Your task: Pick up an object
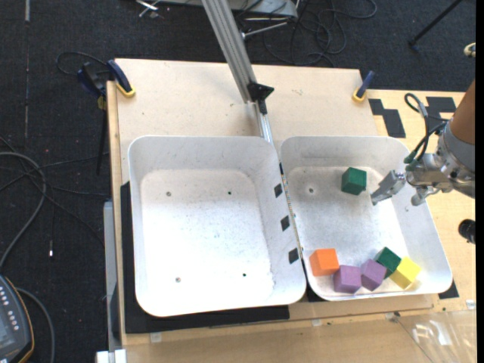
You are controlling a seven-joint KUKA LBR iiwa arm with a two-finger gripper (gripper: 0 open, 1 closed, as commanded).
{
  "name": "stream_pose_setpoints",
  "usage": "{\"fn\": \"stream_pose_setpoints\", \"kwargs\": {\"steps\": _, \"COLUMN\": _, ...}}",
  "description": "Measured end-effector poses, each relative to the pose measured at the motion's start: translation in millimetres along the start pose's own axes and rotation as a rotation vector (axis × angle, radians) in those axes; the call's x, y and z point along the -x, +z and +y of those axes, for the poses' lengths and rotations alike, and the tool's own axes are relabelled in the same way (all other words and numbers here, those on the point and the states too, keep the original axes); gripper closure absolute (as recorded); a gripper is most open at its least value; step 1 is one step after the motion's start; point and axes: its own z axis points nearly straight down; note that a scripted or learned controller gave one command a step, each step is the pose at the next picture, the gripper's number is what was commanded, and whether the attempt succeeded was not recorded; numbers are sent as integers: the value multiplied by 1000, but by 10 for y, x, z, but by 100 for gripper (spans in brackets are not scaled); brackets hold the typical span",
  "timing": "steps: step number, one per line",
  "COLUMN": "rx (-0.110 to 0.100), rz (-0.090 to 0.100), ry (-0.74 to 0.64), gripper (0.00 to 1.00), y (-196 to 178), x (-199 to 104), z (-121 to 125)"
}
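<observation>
Pale wooden bench [197, 97] bears two white bins: left bin [144, 172], right bin [431, 237], touching side by side.

Both bins are white, the left bin [200, 225] and the right bin [344, 218] alike speckled with fine dark flecks. In the right bin lie a dark green cube [353, 180], an orange cube [325, 261], two purple cubes [347, 278] and [373, 274], another green cube [389, 259] and a yellow cube [405, 272]. The table [197, 100] is pale tan wood with blue-and-yellow clamps [121, 80] at its corners, the floor [53, 203] is black carpet, and the hand [401, 188] is grey metal.
</observation>
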Motion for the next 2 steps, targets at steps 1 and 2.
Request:
{"fn": "stream_pose_setpoints", "kwargs": {"steps": 1, "rx": 0, "rz": -3, "ry": -4, "gripper": 0, "y": 568, "x": 292, "z": 755}}
{"fn": "stream_pose_setpoints", "kwargs": {"steps": 2, "rx": 10, "rz": -4, "ry": -3, "gripper": 0, "y": -669, "x": 331, "z": 777}}
